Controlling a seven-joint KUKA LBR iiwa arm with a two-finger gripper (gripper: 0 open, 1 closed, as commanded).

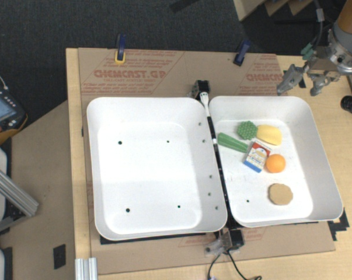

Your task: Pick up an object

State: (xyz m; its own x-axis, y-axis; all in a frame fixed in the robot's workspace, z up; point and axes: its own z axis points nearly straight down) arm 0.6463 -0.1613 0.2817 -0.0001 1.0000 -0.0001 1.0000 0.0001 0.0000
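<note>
Dark carpet floor point(76, 13), cardboard-topped bench point(164, 69)

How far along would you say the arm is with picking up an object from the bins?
Nothing looks done yet. The gripper hangs open above the back edge of the right bin, with nothing between its fingers. The yellow object, orange ball, green items, small carton and tan disc all lie in that bin. Descending, gripping and lifting one remains.

Two shallow white plastic bins, left point(105, 121) and right point(321, 156), sit on a brown cardboard-covered worktop point(164, 69) printed with red lettering. The right bin holds a bumpy green ball point(247, 129), a flat green strip point(231, 142), a yellow lemon-shaped piece point(269, 135), a red-white-and-blue small box point(257, 156), an orange round ball point(275, 164) and a tan round biscuit-like disc point(280, 194). Two blue clamps point(121, 44) grip the cardboard's far edge.
</note>
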